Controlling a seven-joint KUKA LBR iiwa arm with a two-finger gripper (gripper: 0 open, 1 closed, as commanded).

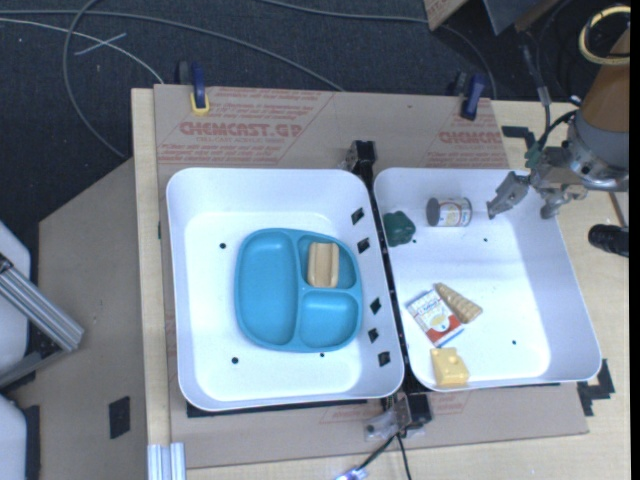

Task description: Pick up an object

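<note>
In the camera view, the gripper (527,197) hangs over the upper right corner of the right bin (540,298), its two fingers spread apart with nothing between them. One fingertip (497,206) points toward the bin's middle.

Just to the left of the gripper lies a small grey can (449,212) on its side, close to the near fingertip but apart from it. Further left, against the bin's inner wall, sits a dark green object (400,228).

Below and to the left of the gripper, well apart from it, a red and white packet (433,317) touches a tan cone-shaped piece (460,301). Lower still, a yellow block (450,368) rests near the bin's front edge.

Far to the gripper's left, the left bin (200,218) holds a blue divided tray (270,288) with a tan block (322,264) in its upper right compartment. Both bins rest on the surface (250,118).
</note>
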